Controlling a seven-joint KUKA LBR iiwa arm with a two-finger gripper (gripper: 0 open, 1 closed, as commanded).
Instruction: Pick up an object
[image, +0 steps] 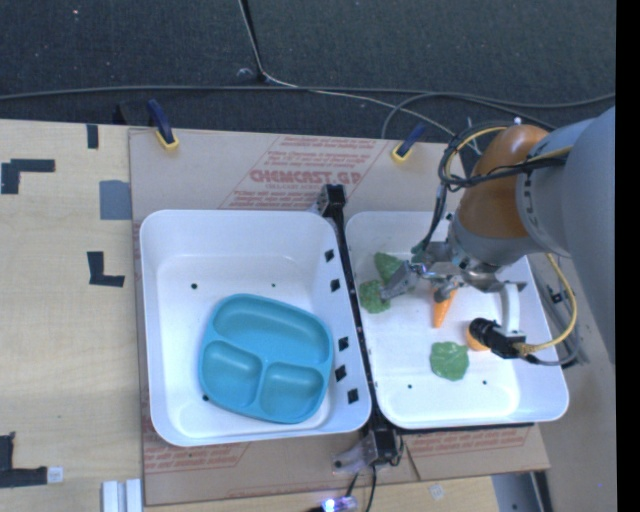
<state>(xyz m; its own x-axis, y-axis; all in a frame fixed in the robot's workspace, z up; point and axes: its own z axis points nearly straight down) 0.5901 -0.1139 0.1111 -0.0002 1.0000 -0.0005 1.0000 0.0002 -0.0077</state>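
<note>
My gripper (408, 277) hangs low over the upper left part of the right bin (530, 400), below the orange band of the arm. Just left of it lie two green pieces, one (386, 264) toward the back and one (372, 297) by the bin's left wall. An orange carrot-like piece (440, 309) sits right under the wrist. Another green lump (449, 361) rests toward the bin's front. A small orange item (477, 341) lies beside it, partly covered by a black cable fitting. I see nothing lifted off the bin floor.
The left bin (165, 250) holds a blue divided plate (265, 358). A black divider (345, 290) runs between the bins. Cables (555, 335) loop from the arm over the right bin's right side. Two clamps (160, 125) hold the cardboard at the back.
</note>
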